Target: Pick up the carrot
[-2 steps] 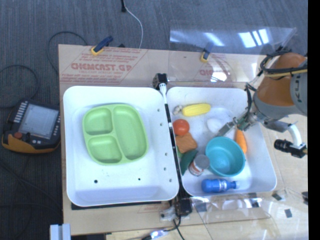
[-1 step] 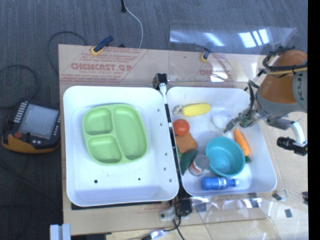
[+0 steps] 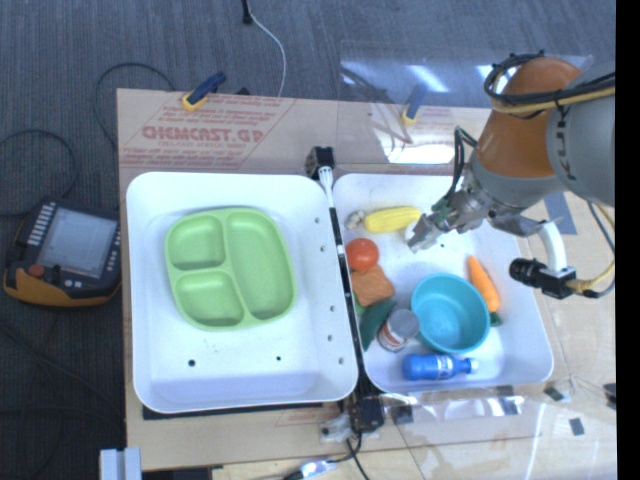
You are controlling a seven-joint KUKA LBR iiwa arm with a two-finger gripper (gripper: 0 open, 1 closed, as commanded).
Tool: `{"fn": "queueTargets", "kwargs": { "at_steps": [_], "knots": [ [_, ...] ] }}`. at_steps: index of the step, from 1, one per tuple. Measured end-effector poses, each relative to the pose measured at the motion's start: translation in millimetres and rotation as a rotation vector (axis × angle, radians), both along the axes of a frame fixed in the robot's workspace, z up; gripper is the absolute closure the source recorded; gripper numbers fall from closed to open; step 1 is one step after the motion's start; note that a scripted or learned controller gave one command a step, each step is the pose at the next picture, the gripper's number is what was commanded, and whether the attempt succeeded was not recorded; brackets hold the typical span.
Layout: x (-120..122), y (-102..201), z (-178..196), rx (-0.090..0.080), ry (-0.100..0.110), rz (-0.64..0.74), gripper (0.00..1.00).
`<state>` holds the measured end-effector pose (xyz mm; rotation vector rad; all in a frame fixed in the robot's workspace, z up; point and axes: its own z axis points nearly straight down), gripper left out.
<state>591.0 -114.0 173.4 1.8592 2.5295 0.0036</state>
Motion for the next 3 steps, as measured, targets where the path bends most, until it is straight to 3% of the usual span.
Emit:
{"fn": "queueTargets", "kwargs": {
  "at_steps": [1,2,3],
  "knots": [
    [63.5,-112.3,48.6,-0.01,-0.002,0.259,1.0],
    [73.1,-108.7,-73.3,-0.01,-0.008,0.527,1.0],
    [69.2,-107.0,-78.4,0.002,0.008,0.527,0.0]
  ]
}}
